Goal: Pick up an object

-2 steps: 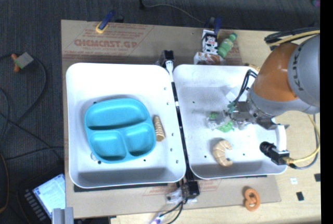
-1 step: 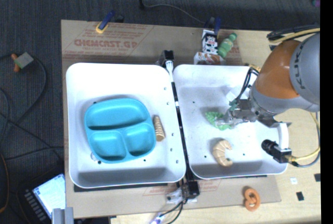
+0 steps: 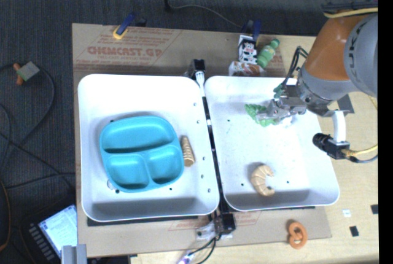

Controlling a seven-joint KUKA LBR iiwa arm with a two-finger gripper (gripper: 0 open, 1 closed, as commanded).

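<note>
The claw (image 3: pixel 277 110) is down in the right bin (image 3: pixel 319 195), right against a green toy (image 3: pixel 258 113) near the bin's back wall; I cannot tell how it is set. Before lifting, I'd want it squarely over the toy's middle, not catching an edge. A croissant (image 3: pixel 263 179) lies apart, toward the front, and shouldn't interfere. Lift slowly and straight.

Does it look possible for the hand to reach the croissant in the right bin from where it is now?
Probably yes. The croissant lies alone on the open floor of the right bin, nothing on it. The hand sits over the same bin at a green item.
</note>
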